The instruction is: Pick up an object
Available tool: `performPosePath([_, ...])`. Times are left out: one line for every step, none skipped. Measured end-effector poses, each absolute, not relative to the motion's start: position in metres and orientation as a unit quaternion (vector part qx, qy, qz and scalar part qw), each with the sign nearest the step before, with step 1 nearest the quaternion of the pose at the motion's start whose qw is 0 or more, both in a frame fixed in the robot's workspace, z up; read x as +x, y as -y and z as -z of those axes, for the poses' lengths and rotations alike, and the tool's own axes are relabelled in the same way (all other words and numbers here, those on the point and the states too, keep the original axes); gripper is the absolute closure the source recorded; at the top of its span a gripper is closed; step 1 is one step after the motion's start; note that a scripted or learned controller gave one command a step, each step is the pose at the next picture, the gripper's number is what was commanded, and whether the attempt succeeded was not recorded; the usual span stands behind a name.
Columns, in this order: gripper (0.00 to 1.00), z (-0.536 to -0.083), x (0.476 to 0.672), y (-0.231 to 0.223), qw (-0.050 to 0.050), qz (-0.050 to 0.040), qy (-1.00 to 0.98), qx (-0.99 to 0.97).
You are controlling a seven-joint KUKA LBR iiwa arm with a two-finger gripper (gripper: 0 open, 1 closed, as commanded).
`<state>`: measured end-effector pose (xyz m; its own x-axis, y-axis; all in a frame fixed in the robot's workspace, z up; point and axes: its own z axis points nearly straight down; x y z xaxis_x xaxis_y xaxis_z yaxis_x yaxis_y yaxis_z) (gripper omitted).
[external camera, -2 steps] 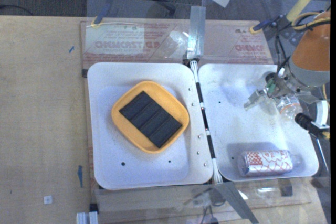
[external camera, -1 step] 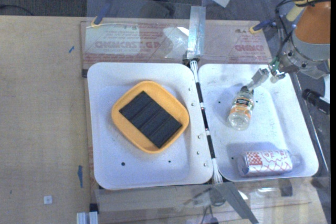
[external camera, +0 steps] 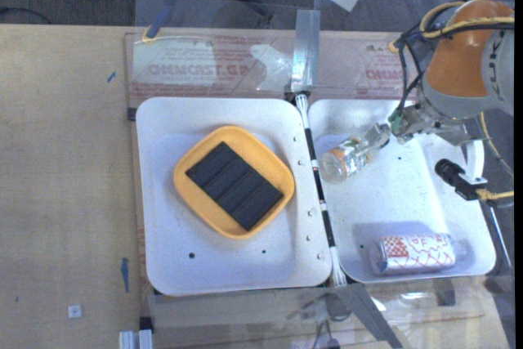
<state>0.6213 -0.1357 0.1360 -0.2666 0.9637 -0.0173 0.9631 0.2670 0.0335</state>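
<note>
Basically clear plastic bottle [external camera: 347,158], lying sideways in right bin [external camera: 409,200], by gripper [external camera: 391,129].

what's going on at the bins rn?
The arm reaches in from the right over the right bin, with its gripper at the neck end of a small clear bottle lying near the divider. Whether it has a grip can't be told. A red-and-white patterned roll lies near the front. The left bin holds a yellow tray with a black insert.
</note>
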Motion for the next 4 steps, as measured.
performPosePath([0.00,-0.110,0.625,0.124,0.001,-0.0002,-0.798,0.603])
performPosePath([0.00,-0.132,0.602,0.163,-0.001,-0.0001,-0.804,0.594])
performPosePath([0.00,-0.087,0.621,0.207,0.004,-0.0012,-0.806,0.592])
performPosePath([0.00,-0.087,0.564,0.214,0.003,-0.0011,-0.815,0.580])
